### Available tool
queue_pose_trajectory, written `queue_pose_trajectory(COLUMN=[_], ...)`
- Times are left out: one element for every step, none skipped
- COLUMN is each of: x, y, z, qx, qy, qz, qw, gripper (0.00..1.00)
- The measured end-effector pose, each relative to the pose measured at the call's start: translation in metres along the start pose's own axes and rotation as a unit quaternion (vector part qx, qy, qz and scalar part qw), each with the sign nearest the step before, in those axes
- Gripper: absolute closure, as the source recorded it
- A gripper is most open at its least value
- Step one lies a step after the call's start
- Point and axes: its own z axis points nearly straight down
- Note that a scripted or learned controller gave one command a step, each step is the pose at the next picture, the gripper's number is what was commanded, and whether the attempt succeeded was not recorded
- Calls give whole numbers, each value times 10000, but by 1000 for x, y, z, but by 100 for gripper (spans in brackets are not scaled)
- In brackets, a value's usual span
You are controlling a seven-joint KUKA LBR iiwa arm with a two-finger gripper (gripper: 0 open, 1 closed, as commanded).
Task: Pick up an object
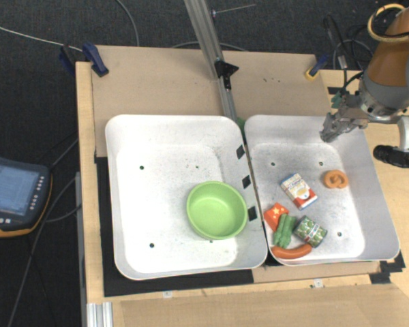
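- Judging from the near rim inward, the step in hand was taken to be an approach: nothing had been lifted, and every candidate object was lying loose in the right bin.
- Nearest the camera, a red-orange sausage shape was seen against the front wall — curved, smooth and low, it was judged a poor first choice, since little room is left beside a wall.
- Just behind it, a green pickle-like piece, a red wedge and a small green can were crowded together, touching or nearly so; a descent there would be likely to nudge a neighbour.
- Farther back, a small carton with a white and orange print was lying flat and tilted, apart from the cluster. Its flat, boxy sides were thought to suit a two-finger pinch, if the grasp were aligned across its narrow width.
- Beside it, an orange ring-shaped piece was resting alone — small and rounded, it could roll out of a pinch.
- In the left bin, a glossy green bowl was sitting upright.
- Farthest off, the gripper was poised over the right bin's back corner, well apart from all objects; nothing was seen in it, and how far it was parted could not be told.
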Motion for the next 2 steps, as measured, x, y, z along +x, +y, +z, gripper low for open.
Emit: queue_pose_trajectory(x=[1,1], y=[-7,-7], z=[-59,-77], qx=[-18,0], qy=[-3,2], qz=[2,3], qw=[10000,10000], gripper=[100,100])
